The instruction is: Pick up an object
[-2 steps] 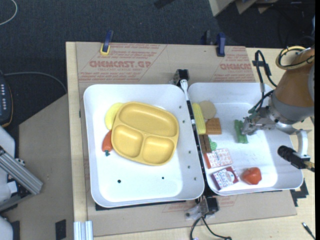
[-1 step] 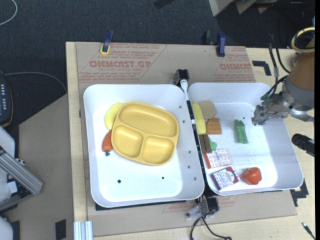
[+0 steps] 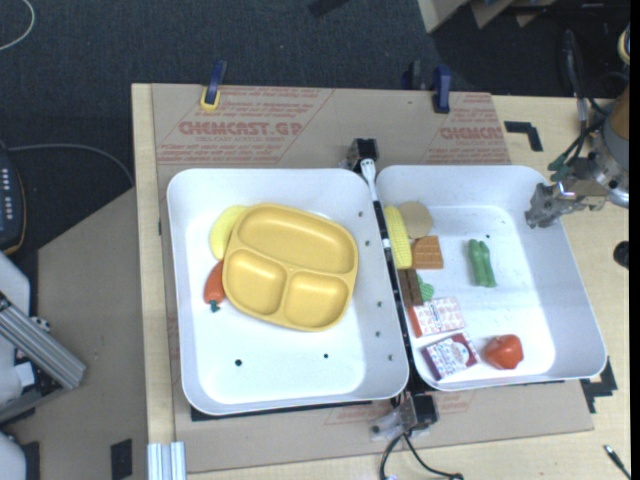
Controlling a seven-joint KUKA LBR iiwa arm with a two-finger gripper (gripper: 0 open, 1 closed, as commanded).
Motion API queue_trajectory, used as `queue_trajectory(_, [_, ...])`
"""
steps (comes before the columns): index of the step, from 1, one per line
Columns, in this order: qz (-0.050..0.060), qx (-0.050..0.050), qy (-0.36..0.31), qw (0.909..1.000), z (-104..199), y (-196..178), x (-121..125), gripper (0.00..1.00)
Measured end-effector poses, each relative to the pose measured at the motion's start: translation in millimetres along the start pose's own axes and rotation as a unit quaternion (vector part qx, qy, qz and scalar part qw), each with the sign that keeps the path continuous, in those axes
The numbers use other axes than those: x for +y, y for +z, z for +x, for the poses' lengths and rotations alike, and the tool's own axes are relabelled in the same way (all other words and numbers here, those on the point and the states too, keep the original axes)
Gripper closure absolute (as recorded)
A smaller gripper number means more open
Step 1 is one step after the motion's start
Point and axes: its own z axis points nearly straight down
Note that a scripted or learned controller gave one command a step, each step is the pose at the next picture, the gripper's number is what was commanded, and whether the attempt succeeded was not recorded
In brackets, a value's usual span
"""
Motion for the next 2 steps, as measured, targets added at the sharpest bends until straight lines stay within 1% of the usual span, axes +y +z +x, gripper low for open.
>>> queue_trajectory(1, [0.003,0.001,0.000,1.0000,0.2,3.4,0.7,1.00])
queue_trajectory(2, [0.003,0.002,-0.002,1.0000,54.5,12.2,23.3,1.00])
